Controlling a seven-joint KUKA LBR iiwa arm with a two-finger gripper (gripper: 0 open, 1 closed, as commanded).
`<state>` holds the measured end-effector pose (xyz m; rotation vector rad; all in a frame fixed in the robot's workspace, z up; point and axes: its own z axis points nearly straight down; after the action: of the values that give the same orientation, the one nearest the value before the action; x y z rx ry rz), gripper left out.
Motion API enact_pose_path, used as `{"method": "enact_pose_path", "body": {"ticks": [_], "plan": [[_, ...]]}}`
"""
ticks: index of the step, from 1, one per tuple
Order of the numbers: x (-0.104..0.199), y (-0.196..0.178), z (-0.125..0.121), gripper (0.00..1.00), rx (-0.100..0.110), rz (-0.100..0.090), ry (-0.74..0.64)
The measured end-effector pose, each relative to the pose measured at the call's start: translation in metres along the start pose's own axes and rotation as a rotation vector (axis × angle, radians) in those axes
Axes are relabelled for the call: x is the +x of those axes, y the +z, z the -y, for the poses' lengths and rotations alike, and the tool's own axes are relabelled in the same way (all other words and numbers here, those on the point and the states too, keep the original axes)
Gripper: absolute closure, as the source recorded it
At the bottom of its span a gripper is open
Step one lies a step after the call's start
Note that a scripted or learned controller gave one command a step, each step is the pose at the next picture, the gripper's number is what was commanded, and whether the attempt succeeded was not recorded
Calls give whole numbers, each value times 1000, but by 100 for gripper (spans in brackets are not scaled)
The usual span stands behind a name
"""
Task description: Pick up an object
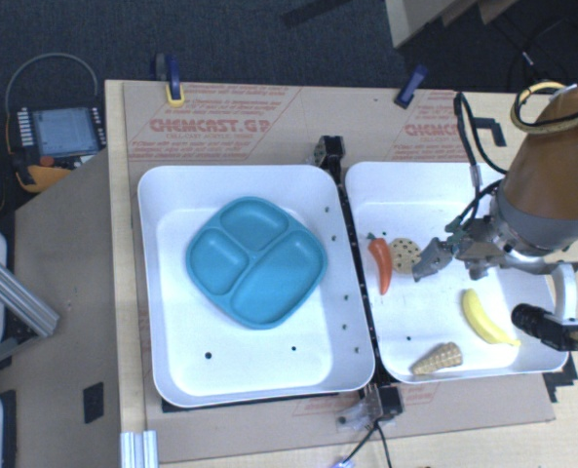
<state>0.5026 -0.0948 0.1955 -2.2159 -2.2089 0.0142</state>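
Observation:
In the right bin (415,188) lie a red chili pepper (380,264), a round tan cookie (403,253), a yellow banana (487,318) and a tan waffle cone (438,359). My gripper (427,259) hangs low over the middle of this bin, just right of the cookie and up-left of the banana. It looks open, and nothing shows between its fingers. The grey arm with its orange band (552,164) comes in from the right and covers the bin's far right part.
The left bin (172,359) holds a blue divided plate (256,260). A black divider (352,261) runs between the two bins. Cables (474,135) hang near the arm above the right bin.

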Motion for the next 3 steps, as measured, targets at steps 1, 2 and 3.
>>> {"method": "enact_pose_path", "body": {"ticks": [1,2,3], "plan": [[0,-7,-3,0,-14,2,-3],[-6,46,-10,0,-9,1,-2],[-16,102,-11,0,-8,1,-2]]}}
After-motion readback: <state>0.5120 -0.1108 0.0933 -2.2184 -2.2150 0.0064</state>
